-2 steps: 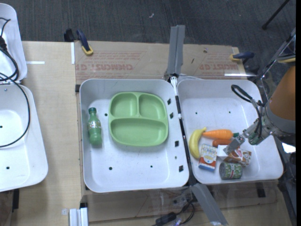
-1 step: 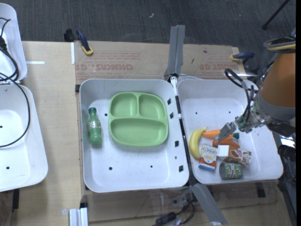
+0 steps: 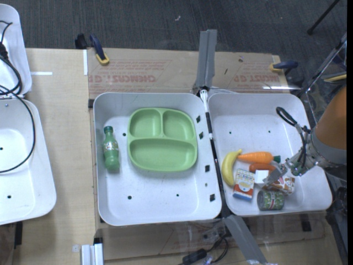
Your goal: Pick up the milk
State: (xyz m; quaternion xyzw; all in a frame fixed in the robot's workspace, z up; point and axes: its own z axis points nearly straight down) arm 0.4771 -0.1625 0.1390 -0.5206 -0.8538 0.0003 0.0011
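Camera view: my claw (image 3: 274, 176) hangs low in the right bin (image 3: 265, 117), beside the milk (image 3: 243, 184); whether it's closed, I cannot tell.

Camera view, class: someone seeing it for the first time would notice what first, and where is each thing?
The green tray stands out most, in the middle of the left bin, with a green bottle lying beside it at its left. Next comes the bright cluster in the right bin: a banana, a carrot, the milk and a can. The gripper reaches in from the right, low over that cluster.
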